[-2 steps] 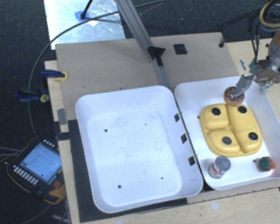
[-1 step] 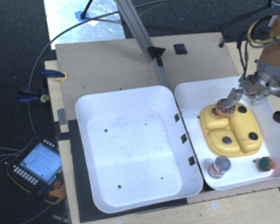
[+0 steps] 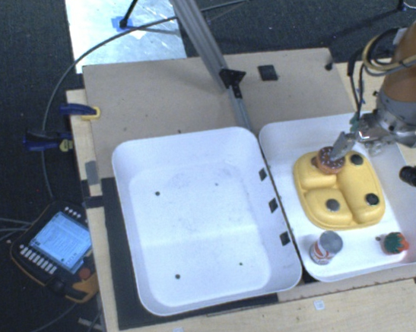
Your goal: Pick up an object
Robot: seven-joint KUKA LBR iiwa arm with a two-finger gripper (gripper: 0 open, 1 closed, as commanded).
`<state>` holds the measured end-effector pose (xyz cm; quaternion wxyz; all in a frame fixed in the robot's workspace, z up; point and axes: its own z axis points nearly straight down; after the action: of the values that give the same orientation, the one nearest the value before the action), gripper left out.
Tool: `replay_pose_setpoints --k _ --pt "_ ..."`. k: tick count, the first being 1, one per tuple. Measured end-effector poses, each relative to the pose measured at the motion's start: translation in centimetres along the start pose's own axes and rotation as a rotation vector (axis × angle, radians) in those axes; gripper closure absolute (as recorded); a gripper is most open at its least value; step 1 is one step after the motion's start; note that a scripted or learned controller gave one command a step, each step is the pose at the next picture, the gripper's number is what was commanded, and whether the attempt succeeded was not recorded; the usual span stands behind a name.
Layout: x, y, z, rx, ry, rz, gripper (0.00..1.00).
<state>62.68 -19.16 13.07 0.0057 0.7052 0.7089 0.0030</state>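
1. Two white bins sit side by side on the worktop [image 3: 183, 96]; the left bin [image 3: 134, 210] is bare, and the right bin [image 3: 288, 188] holds the pickable things.
2. A yellow moulded piece [image 3: 346, 195] lies mid-bin, with a brown ring-like object [image 3: 328, 160] on its upper corner.
3. The hand [image 3: 343, 144] reaches in slanted, tip at that ring, probably targeting it; whether it is spread or closed I cannot tell.
4. A small cup [image 3: 327, 246] and a red-green toy [image 3: 392, 243] lie near the front wall, apart.
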Motion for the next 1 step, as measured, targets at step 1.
replay_pose_setpoints --k 1 --pt "0.02 0.07 0.39 -0.001 0.000 0.000 0.00"
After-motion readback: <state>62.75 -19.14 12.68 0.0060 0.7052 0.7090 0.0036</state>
